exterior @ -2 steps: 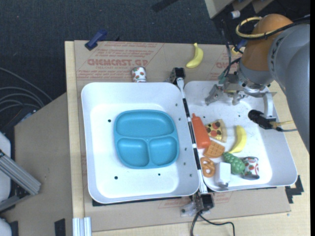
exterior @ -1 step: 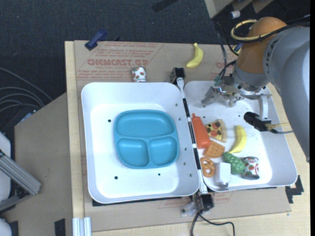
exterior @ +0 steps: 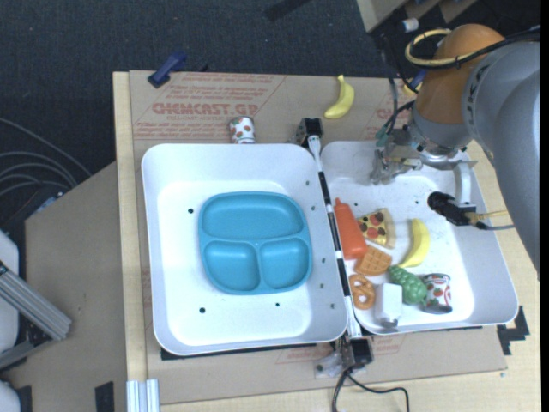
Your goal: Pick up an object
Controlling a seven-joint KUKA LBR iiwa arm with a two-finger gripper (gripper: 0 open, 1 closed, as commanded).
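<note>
Toy food (exterior: 390,260) in right bin (exterior: 480,273); blue tray (exterior: 254,241) in left bin (exterior: 167,230).

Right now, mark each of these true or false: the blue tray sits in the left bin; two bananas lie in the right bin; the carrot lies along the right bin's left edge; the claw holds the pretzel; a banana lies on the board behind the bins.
1. The blue tray sits in the left bin. True.
2. Two bananas lie in the right bin. False: one banana lies there.
3. The carrot lies along that bin's left edge. True.
4. The claw holds the pretzel. False: the pretzel lies in the bin, apart from the claw.
5. A second banana lies on the board behind the bins. True.
</note>
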